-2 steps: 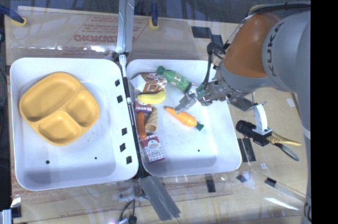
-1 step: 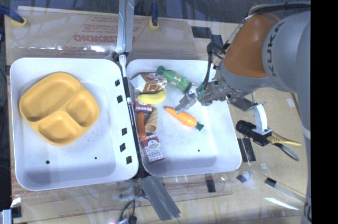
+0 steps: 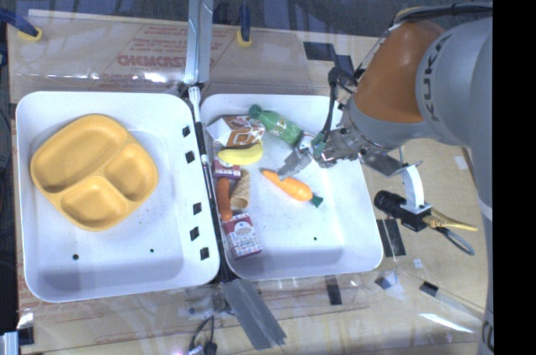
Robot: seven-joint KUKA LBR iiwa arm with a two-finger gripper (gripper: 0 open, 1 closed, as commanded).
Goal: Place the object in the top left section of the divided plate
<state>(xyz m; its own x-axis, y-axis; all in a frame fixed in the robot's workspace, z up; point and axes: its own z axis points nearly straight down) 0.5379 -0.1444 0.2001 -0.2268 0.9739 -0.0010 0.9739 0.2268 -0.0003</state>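
From my remote station I see two white bins side by side on the bench; the left bin (image 3: 50, 261) holds a yellow divided plate (image 3: 94, 170), turned at an angle, its three sections bare, with open white floor all round it, widest along the near edge and toward the right wall.

The right bin (image 3: 352, 249) carries the clutter; a green bottle (image 3: 275, 126) lies tilted near the far wall, a brown snack packet (image 3: 240, 131) sits just left of it, and a banana (image 3: 240, 154) lies just below the packet; along the left wall stand a dark red wrapper (image 3: 224, 170), a waffle cone (image 3: 240, 187) and a reddish sausage-like piece (image 3: 224, 201) close together, with a small red carton (image 3: 241, 235) nearest me.

The toy carrot (image 3: 289, 187), orange with a green tip, lies on the bin floor at mid-bin, apart from the other items; it is still well away from the plate, on the wrong side of the wall between the bins.

The gripper (image 3: 295, 161) hangs just above and beside the carrot's far side, reaching in from the right; one grey finger shows slanting down toward the carrot, but I cannot tell whether the fingers are spread or closed, and nothing is visibly between them.

Free floor in the right bin lies along its near edge and right corner; outside it, on the bench to the right, rest a black tool (image 3: 404, 211) and scissors (image 3: 450, 228).
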